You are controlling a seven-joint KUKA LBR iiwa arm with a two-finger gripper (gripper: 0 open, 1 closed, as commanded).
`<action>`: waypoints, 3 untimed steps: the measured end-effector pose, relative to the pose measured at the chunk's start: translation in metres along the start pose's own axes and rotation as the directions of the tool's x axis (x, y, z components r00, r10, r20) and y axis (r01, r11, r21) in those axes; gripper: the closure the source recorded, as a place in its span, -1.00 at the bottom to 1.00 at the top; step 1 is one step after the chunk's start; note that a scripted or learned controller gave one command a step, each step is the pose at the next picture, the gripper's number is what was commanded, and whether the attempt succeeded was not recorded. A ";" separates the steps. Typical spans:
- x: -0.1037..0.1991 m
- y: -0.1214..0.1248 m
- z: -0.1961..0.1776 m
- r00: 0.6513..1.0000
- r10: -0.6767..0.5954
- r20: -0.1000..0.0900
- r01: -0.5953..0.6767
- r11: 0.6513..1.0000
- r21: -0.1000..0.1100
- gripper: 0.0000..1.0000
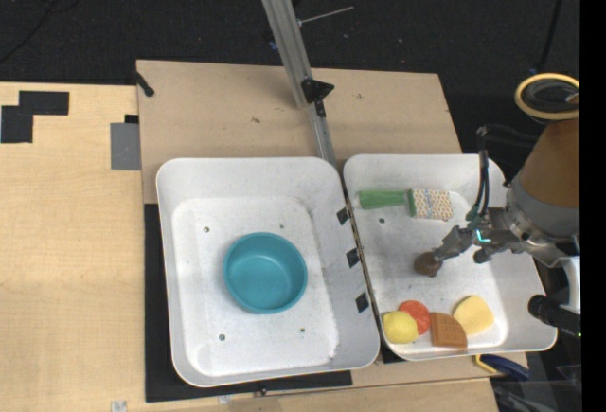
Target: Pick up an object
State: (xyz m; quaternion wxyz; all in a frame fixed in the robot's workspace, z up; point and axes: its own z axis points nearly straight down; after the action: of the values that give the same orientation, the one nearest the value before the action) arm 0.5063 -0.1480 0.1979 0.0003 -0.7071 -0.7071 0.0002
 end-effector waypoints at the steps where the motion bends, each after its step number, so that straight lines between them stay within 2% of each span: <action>1: 0.000 0.000 0.000 1.000 0.000 0.000 0.000 1.000 0.000 -1.00; 3: 0.006 -0.001 0.108 1.000 0.000 0.000 0.000 1.000 0.001 -1.00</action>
State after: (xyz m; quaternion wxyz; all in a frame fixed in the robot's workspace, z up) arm 0.5055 -0.1422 0.0902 0.0005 -0.7069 -0.7073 0.0005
